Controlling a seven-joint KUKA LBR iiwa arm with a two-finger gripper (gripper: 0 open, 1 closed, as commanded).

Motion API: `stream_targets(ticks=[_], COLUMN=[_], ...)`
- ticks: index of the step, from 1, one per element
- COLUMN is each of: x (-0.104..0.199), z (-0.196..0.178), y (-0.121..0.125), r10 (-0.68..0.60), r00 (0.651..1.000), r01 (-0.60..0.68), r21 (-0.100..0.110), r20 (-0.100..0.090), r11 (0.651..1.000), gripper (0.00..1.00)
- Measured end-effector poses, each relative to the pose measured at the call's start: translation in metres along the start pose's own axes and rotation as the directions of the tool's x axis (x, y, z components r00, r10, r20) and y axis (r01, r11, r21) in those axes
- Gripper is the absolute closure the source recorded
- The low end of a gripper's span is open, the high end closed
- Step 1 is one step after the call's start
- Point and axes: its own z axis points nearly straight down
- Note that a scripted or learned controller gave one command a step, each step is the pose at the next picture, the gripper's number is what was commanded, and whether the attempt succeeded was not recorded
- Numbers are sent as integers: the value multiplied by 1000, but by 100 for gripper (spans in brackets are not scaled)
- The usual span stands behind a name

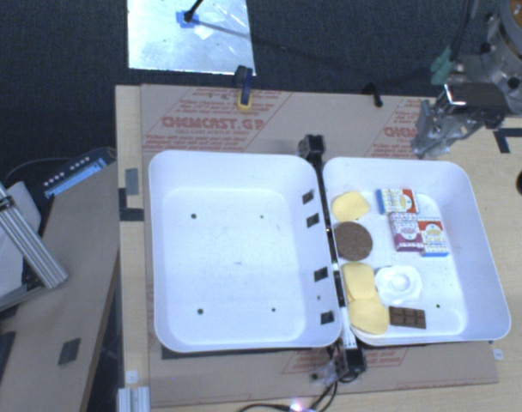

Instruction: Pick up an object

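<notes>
— Where is the arm at this moment?

— The grey two-finger gripper [433,136] hangs in the upper right of the frame, above the cardboard sheet [218,118], just beyond the far rim of the right shallow white bin [484,256]. It holds nothing that I can see. Whether its tips are wide or narrow, I cannot tell; that part is too blurred.

— And the things to pick up?

— All of them lie in the right bin. Along its left side, from top to bottom of the frame: a pale yellow round slice [350,205], a dark brown round disc [354,240], and two more yellow pieces [364,297], the lower one touching a small brown chocolate-like bar [407,318]. Near the middle is a white fried-egg shape [398,283]. Toward the upper right are a small blue and red packet [397,200] and a red and white printed box [418,233]. The left white bin [235,247] is beside it, joined by black clips.

— So which step is this?

— I judge it is the approach; no grasp is begun yet. The next move asks the arm to come over the bin, choose one thing, and descend. The packet is nearest to the gripper. The flat slices lie low and close together, so I think they are harder to pinch.
</notes>
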Motion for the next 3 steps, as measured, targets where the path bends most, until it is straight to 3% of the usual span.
stream_targets(ticks=[3], x=[11], z=[0], y=[0], r10=[1], r00=[1000], r01=[-1], r21=[0], r20=[0], r11=[1000], gripper=[100])
